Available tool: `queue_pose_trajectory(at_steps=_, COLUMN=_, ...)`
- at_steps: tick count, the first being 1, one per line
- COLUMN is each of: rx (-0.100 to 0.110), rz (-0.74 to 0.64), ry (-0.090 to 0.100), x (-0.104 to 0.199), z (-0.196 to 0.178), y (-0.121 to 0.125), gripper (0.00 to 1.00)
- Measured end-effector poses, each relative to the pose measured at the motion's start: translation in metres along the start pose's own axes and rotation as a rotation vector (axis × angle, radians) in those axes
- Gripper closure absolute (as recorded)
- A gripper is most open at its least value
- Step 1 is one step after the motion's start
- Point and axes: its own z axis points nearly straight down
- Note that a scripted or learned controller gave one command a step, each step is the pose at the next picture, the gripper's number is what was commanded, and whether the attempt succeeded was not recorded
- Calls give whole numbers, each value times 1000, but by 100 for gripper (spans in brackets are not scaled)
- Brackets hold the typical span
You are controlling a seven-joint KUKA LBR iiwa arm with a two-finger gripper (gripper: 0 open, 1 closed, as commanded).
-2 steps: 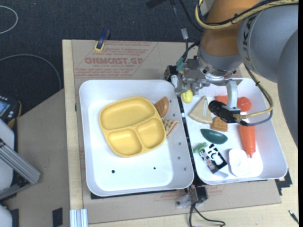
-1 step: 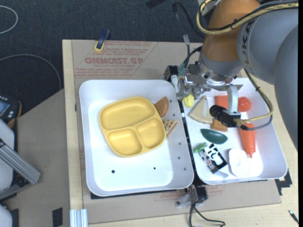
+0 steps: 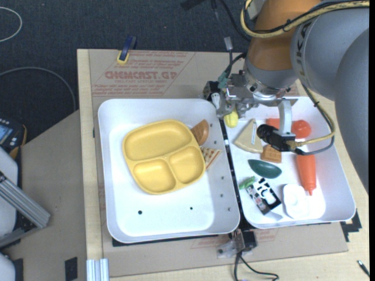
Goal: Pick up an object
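My gripper [image 3: 225,105] hangs over the back edge of the right bin [image 3: 340,183], close to the divider between the two bins. Just under it lies a small yellow piece [image 3: 231,120]; whether it touches the gripper is unclear. Further into that bin lie a cream wedge [image 3: 245,138], a brown cracker [image 3: 270,154], a dark green leaf-shaped piece [image 3: 265,168], a red-orange tomato [image 3: 301,127], an orange carrot [image 3: 307,170], a white cup [image 3: 296,200] and a black-and-white item [image 3: 264,195].
The left bin [image 3: 117,215] holds a yellow divided plate [image 3: 163,156], a brown bread-like piece [image 3: 200,132] and a waffle piece [image 3: 210,155] by its right wall. A blue and yellow clip [image 3: 125,51] lies on the board behind the bins.
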Motion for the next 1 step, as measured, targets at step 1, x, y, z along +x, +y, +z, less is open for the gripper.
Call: queue_pose_trajectory(at_steps=1, rx=4, rz=0, ry=0, x=4, z=4, y=-5, gripper=100)
